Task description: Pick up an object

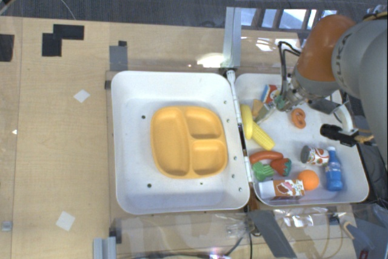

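Hovering low in the right bin (364, 188), the arm (339, 57) hides whether its jaws are clenched.

Yellow tray (188, 141), white bins (130, 130)

Seen from above: two white bins side by side, left bin (130, 148) holding a yellow divided plate (188, 141), right bin (357, 182) crowded with toy food — corn (259, 134), orange (308, 180), blue bottle (333, 170). Gripper (282, 100) lowered among items at far end.
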